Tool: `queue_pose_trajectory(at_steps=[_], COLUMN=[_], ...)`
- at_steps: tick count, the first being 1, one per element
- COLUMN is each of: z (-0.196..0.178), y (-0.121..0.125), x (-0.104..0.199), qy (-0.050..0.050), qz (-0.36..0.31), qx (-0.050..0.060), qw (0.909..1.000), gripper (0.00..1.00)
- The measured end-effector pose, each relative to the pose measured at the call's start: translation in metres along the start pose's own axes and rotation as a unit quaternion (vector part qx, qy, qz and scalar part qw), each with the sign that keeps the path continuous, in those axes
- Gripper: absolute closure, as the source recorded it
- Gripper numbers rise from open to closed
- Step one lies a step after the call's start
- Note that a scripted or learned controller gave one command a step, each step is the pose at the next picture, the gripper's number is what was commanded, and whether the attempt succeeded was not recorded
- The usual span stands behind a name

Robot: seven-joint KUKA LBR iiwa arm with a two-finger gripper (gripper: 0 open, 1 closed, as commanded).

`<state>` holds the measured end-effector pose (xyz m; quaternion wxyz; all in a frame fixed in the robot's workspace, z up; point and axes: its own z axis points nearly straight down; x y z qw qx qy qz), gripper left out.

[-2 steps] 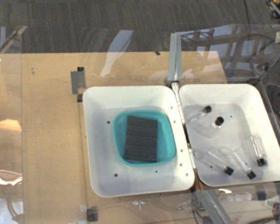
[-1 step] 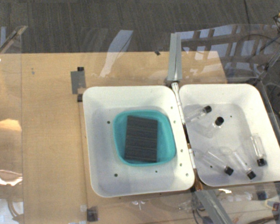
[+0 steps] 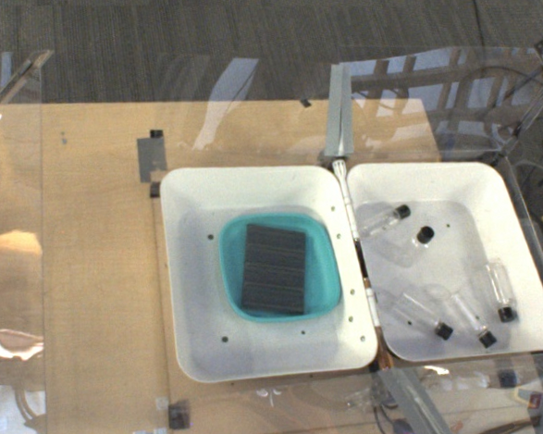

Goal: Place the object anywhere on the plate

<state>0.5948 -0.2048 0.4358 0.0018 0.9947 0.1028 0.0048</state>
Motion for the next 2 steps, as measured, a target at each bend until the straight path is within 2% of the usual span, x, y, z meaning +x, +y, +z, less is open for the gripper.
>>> queue_pose_trajectory(at_steps=[1,2], z=[0.001,0.000], y=[0.011,0.003], x=[0.060,0.017], qy=[0.000,0.000], qz=[-0.002,0.000], qx=[-0.001,0.000], qw=[1.0000,1.0000], gripper=[0.00,0.00])
